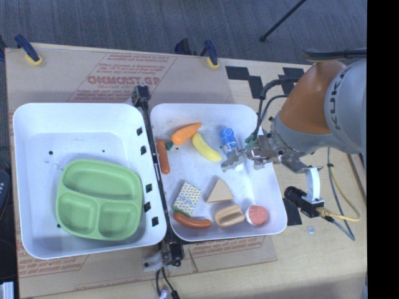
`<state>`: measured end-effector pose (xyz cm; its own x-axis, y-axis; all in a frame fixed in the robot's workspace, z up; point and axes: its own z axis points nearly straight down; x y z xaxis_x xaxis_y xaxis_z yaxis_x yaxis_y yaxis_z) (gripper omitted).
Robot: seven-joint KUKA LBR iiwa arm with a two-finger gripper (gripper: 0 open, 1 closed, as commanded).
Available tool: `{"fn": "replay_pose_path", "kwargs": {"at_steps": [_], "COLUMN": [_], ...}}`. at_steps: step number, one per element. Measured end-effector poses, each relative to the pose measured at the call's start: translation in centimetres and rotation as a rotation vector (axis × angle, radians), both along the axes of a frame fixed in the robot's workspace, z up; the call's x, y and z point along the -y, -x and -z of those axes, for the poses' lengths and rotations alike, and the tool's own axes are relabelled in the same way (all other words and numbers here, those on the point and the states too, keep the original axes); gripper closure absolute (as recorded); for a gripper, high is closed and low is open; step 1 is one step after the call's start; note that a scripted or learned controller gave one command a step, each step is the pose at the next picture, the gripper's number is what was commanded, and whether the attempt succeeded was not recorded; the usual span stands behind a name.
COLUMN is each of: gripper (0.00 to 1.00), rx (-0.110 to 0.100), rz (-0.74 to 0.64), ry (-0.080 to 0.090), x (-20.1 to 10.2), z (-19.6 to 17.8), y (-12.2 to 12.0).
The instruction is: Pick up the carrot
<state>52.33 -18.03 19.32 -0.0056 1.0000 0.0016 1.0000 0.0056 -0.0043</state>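
From the camera above, the carrot lies in the right bin, near its upper left corner, tilted with its orange body up-right and green top down-left, just beside the banana and above a red sausage along the left wall. It looks like a small plastic toy: light, stiff, smooth and likely slippery, so gripping across its thicker middle seems safest. The claw hovers over the bin's right half, near the blue bottle; it seems slightly parted and grips nothing.
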Motion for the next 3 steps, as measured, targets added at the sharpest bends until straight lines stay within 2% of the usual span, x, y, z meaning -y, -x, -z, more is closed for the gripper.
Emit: {"fn": "replay_pose_path", "kwargs": {"at_steps": [1,2,3], "gripper": [0.0,0.0,0.0], "rx": [0.001,0.004,0.018], "rz": [-0.042,-0.347,-0.325], "ry": [0.0,0.001,0.009], "x": [-2.8,-7.1,-8.1], "z": [3.5,4.6,9.3], "y": [-6.7,-13.3,-13.8]}}
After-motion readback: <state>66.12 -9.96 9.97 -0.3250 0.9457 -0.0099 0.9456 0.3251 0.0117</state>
